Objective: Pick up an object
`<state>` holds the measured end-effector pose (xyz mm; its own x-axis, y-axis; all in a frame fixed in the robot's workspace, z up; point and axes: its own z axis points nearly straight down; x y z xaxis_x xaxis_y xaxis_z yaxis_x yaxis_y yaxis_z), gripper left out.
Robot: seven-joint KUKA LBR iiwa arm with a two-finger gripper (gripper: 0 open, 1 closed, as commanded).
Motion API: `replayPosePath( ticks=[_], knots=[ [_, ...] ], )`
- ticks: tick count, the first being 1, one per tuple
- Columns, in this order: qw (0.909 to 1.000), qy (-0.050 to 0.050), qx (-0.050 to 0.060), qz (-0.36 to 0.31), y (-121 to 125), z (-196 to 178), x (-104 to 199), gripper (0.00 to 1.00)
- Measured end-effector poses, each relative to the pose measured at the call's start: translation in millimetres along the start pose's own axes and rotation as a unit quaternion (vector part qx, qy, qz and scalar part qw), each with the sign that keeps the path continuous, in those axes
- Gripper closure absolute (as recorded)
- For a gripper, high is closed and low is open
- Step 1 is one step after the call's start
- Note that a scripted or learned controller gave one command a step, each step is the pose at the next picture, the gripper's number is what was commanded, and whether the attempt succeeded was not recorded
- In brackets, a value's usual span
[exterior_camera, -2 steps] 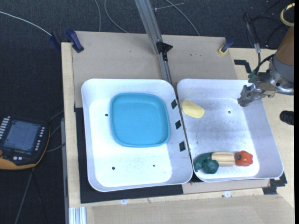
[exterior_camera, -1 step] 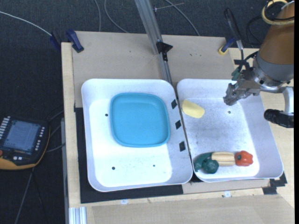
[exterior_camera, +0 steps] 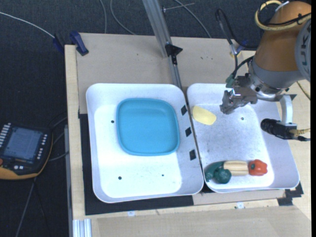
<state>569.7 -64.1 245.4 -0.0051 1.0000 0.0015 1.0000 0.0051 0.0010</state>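
Objects for picking lie in the right bin (exterior_camera: pixel 281 147): a pale yellow lemon-like piece (exterior_camera: pixel 204 115) near its upper left corner, and along the near edge a row of three touching things, a dark green lump (exterior_camera: pixel 218 174), a tan roll (exterior_camera: pixel 236 168) and a red pepper-like piece (exterior_camera: pixel 257 167). From the single overhead camera, the arm (exterior_camera: pixel 281 43) comes in from the right and its gripper (exterior_camera: pixel 230 103) hangs over the upper part of that bin, just beside the yellow piece and to its right, well apart from the row of three. Nothing shows between the gripper's tips, so no object counts as lifted; whether the gripper is released or clenched I cannot tell from this slanting angle (the tips are small and dark against the wrist). The left bin (exterior_camera: pixel 98 132) carries a blue square plate (exterior_camera: pixel 147 126), which sits flat and away from the arm.

As for progress, the task looks barely begun: every object rests on the bin floor. The yellow piece seems the likely target, being nearest. What is left is the whole of the pick: shifting over it, coming down, closing on it and raising it off the bin
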Motion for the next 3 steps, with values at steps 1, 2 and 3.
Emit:
replayPosePath(
  ticks=[1, 2, 3],
  knots=[
    [1.0, 0.0, 0.0, 0.0, 5, -4, 47, 1.0],
    [1.0, 0.0, 0.0, 0.0, 11, -1, 96, 1.0],
    [1.0, 0.0, 0.001, 0.0, 8, 12, 152, 1.0]
  ],
)
